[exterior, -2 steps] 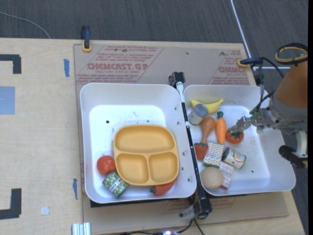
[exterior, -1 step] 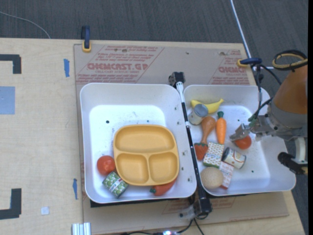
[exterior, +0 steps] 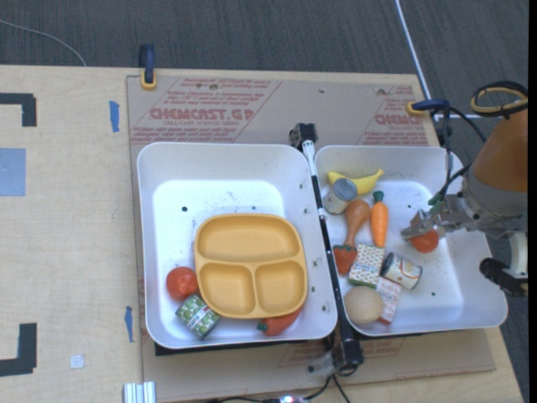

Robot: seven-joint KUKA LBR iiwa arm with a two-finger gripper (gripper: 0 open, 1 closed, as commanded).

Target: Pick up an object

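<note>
1. Red tomato [exterior: 426, 242] lies in the right bin [exterior: 478, 305], at the claw [exterior: 424, 227] tips; whether the claw grips it cannot be told.
2. Carrot [exterior: 379, 222] lies at 9 o'clock from the claw, near the banana [exterior: 357, 179].
3. Yellow tray [exterior: 250, 264] sits in the left bin [exterior: 168, 175].
4. Bench [exterior: 63, 250] carries both bins.

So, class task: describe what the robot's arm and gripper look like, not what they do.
The arm has a rounded orange band above a grey wrist section. Black cables loop beside it, with a yellow ring near the top. The gripper is small, grey metal, with two thin fingers.
</note>
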